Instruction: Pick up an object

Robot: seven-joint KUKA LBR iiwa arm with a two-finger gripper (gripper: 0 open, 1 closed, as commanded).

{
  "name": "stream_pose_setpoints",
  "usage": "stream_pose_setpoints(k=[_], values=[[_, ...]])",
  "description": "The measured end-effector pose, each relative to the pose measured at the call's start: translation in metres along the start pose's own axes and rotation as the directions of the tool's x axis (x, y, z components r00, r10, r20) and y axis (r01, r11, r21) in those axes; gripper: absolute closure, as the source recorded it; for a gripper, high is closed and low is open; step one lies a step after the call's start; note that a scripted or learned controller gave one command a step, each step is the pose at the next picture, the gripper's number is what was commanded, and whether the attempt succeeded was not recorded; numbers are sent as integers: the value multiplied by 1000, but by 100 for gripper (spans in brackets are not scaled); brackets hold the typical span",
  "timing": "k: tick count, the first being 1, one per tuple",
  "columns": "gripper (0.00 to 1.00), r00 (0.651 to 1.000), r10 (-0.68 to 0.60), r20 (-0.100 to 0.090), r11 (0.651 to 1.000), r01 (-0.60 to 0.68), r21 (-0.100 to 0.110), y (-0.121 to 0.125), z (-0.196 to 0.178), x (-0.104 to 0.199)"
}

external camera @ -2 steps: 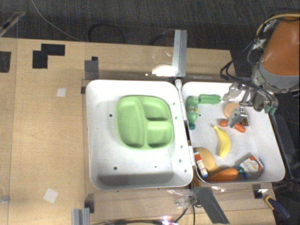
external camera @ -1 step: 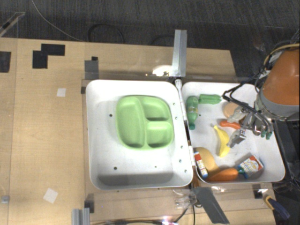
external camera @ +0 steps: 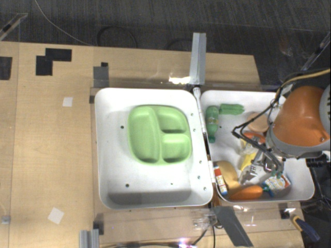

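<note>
Broadly, the wooden bench (external camera: 46,154) carries two shallow white bins side by side, with dark carpet beyond its far edge. The left bin (external camera: 111,138) holds a pale green divided tray (external camera: 158,133), upside-up with three compartments, sitting near the middle of the bin and a little toward its far side. The right bin (external camera: 305,187) is crowded with small items, and the grey arm with its orange band (external camera: 302,118) reaches in over it from the right, covering much of that bin's right half. Below the orange band the gripper (external camera: 256,169) hangs low among the clutter near the bin's front; whether its fingers are apart or together cannot be told, since the metal parts blur into the objects around them. Along the front wall of the right bin lies an orange carrot-like piece (external camera: 245,192), just beside a tan rounded item (external camera: 227,172). At the far left corner of that bin a green bottle (external camera: 211,120) lies along the dividing wall, with a flat green piece (external camera: 231,108) just beside it.
</note>
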State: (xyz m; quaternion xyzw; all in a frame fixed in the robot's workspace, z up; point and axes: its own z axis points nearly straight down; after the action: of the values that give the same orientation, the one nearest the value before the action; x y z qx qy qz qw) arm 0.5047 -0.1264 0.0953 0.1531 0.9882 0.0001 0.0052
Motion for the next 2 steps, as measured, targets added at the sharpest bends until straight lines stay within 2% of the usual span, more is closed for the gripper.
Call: stream_pose_setpoints(k=[1, 2], values=[[0, 1000, 13, 9, 1000, -13, -3, 33, 4, -12], [100, 1000, 7, 26, 1000, -7, -5, 35, -9, -16]])
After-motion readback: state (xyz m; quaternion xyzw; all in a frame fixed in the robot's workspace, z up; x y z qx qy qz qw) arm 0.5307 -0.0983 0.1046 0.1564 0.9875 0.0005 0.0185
